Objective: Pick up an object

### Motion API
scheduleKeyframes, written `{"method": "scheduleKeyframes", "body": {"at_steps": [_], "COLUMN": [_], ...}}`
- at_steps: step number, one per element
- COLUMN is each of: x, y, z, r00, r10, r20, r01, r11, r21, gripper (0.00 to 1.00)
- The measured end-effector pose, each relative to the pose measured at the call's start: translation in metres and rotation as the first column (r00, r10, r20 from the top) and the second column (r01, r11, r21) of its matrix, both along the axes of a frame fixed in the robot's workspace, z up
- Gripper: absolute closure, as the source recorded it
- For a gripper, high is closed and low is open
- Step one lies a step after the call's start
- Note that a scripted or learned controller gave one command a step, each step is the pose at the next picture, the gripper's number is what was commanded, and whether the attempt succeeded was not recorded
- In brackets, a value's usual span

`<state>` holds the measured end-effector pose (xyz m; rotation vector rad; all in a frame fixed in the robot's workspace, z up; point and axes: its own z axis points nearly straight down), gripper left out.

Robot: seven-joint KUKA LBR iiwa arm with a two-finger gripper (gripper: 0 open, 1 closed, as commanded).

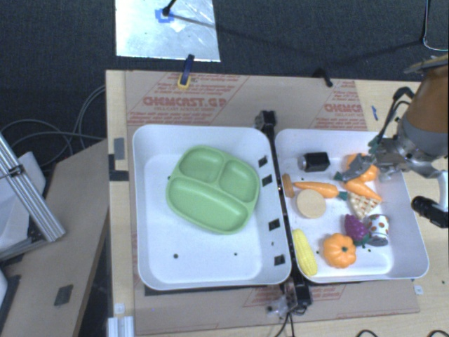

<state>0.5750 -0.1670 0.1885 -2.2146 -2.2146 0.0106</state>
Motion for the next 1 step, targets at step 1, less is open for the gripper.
{"method": "scheduleKeyframes", "body": {"at_steps": [1], "x": [0.0031], "y": [0.0004], "z": [0.0077], "r00": [1.0], "r10": [0.003], "r20": [0.013], "r01": [-0.003], "r11": [1.0], "r21": [-0.002], "gripper": [0.0]}}
